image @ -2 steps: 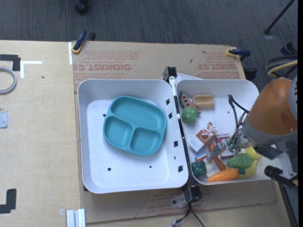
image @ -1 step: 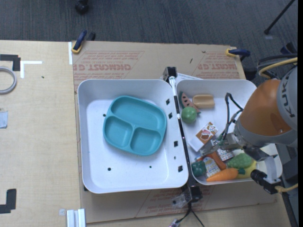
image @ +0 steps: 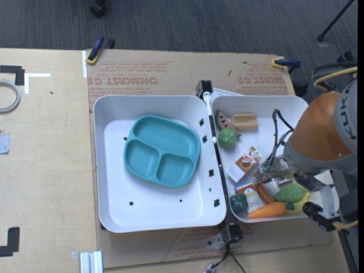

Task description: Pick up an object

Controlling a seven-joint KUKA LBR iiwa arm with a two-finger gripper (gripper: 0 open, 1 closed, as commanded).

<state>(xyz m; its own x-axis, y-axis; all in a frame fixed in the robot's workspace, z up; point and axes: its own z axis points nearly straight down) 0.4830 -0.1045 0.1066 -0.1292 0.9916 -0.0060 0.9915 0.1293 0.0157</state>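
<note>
Low over a crowded right bin, with plenty that could have spoiled the grab

From the overhead camera, my gripper [image: 267, 172] hung over the near half of the shallow white right-hand bin [image: 296, 104], above the small orange-and-white printed packet [image: 248, 160] and the red-and-white carton [image: 256, 193]; whether it was spread or pressed together I could not tell, since my wrist hid it. The toys lay packed: the orange plastic carrot [image: 266, 210] touched the yellow-green knobbly vegetable [image: 290, 194], so I judged a descent might have pinched two or nudged one aside. The round green fruit [image: 227, 138] and tan bread-shaped block [image: 244, 121] sat farther back; the teal compartment tray [image: 162, 151] lay in the left bin [image: 111, 169]
</note>
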